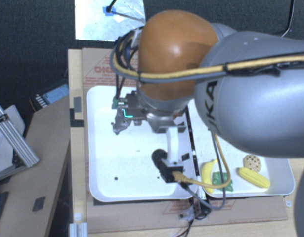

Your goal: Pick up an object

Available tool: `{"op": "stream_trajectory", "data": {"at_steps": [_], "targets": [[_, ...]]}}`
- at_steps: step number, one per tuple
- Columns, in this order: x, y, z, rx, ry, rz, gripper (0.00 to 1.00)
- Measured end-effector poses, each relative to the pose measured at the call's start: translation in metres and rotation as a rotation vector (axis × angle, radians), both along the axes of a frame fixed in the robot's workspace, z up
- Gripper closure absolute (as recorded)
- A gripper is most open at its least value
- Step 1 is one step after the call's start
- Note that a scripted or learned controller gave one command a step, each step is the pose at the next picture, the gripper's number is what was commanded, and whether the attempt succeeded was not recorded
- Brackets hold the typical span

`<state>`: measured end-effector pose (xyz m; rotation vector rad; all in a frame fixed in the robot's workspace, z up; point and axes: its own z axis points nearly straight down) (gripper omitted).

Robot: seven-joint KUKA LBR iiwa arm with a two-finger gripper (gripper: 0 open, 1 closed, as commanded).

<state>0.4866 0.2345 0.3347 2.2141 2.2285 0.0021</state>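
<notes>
Hanging low over the left bin [100,147], the claw [120,124] sits near that bin's upper middle, above a bare white patch of floor with nothing seen beneath it. The wrist hides its tips, so I cannot tell whether it is apart or together, and nothing shows in its grip. The arm [255,93] reaches in from the right and crosses over the right bin [285,185], which is why much of that bin is hidden. The things worth picking all lie there, along its near edge: a yellow banana [207,173] close to the wall between the bins, a green piece [225,183] touching its lower end, a round biscuit-like piece [251,162] and a yellow corn cob [254,177] just beside each other further right. As I judge it, the claw is well apart from every candidate, so a grasp here would likely come up with nothing. It would need to move across the dividing wall first.
</notes>
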Motion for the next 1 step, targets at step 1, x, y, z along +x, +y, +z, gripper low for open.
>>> {"op": "stream_trajectory", "data": {"at_steps": [1], "targets": [[0.0748,-0.0012,-0.0273,-0.001,-0.002,-0.008,0.0]]}}
